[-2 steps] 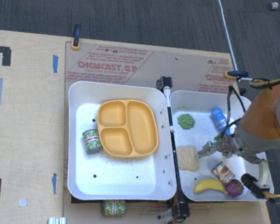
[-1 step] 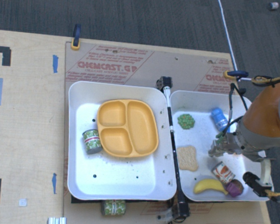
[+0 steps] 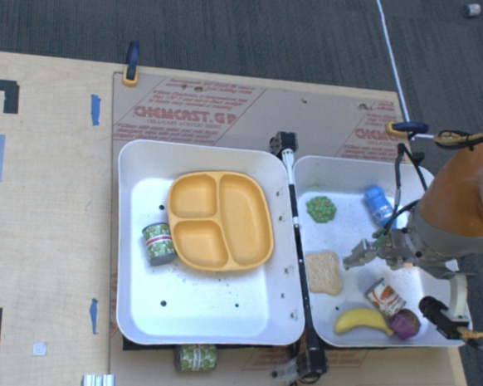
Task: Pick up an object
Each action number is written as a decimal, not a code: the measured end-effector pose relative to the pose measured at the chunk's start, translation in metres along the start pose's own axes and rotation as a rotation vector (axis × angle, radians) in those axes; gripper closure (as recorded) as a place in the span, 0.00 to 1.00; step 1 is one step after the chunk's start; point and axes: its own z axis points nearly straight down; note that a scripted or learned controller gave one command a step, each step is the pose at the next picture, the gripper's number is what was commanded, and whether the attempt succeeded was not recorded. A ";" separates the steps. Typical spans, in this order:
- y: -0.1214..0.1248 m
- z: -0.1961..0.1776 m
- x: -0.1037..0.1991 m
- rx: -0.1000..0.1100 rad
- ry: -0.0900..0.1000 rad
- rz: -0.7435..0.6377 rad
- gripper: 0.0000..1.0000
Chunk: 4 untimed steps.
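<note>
The right bin [image 3: 355, 174] holds a green leafy lump [image 3: 321, 208], a blue object [image 3: 379, 204], a slice of toast [image 3: 324, 272], a banana [image 3: 361, 321], a purple round item [image 3: 404, 324] and a small red-and-white can [image 3: 385, 296]. My gripper [image 3: 361, 256] hovers over the middle of this bin, just right of the toast and above the red-and-white can. I see nothing between its fingers. The arm's orange band [image 3: 460, 197] hides part of the bin's right side.
In the left bin [image 3: 133, 246] lies a yellow divided plate [image 3: 220, 220] with a green-labelled can [image 3: 159, 244] at its left edge. Another green-labelled can [image 3: 196, 358] lies outside, on the bench below the left bin. A black rail [image 3: 294, 209] separates the bins.
</note>
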 end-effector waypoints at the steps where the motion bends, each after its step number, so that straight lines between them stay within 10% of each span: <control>1: 0.017 0.020 0.036 0.005 -0.001 0.001 0.00; 3: 0.074 0.020 0.041 0.005 0.002 0.000 0.00; 4: 0.076 0.009 0.042 0.001 0.003 -0.003 1.00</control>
